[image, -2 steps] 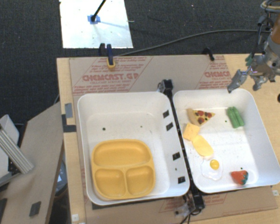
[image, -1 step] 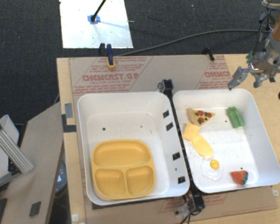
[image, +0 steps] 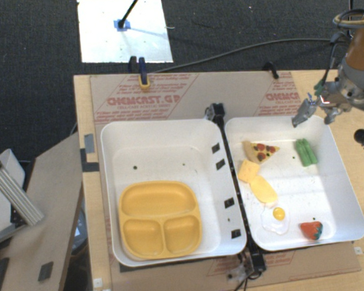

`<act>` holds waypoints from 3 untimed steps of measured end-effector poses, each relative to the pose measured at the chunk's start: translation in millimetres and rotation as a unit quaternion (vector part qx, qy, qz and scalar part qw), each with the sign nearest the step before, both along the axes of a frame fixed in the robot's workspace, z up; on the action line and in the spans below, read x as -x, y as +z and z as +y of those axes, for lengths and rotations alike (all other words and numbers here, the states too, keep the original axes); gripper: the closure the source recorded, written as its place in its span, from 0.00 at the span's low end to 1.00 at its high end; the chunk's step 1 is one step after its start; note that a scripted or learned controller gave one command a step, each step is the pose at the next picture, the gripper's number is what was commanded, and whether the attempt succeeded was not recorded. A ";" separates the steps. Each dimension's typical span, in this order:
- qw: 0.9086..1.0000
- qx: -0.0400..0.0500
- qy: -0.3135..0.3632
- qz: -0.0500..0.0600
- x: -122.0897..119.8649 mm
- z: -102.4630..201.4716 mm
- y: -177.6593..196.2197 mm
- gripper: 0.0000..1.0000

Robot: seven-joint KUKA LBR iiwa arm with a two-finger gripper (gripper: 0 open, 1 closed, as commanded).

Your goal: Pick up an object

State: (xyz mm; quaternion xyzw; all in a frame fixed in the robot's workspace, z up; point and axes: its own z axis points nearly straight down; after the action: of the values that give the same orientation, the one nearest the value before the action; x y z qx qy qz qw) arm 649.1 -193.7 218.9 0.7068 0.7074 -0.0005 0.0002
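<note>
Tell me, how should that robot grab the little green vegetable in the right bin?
Probably from straight above, pinching the green vegetable across its narrow width near the middle. It lies flat and elongated, running roughly toward and away from the camera, with bare bin floor on both long sides. The hand hovers near the right bin's far rim, so it is already close.

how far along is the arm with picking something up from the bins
Nothing looks picked yet. The gripper sits open over the right bin's far right corner with nothing between its fingers. The pizza slice, green piece, fried egg and strawberry all lie in that bin. Descent, grasp and lift remain.
</note>
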 end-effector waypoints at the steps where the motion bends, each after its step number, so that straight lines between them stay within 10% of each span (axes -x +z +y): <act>1: 1.000 -0.001 0.002 0.001 0.9 10.2 -56.1 0.00; 2: 1.000 -0.001 0.002 0.001 -4.9 5.8 -114.8 0.00; 3: 1.000 0.001 0.003 -0.004 -7.5 5.5 -99.2 1.00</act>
State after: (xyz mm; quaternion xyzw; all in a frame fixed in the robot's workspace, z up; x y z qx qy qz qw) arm 656.7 -188.2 119.7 0.7045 0.7097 0.0016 0.0030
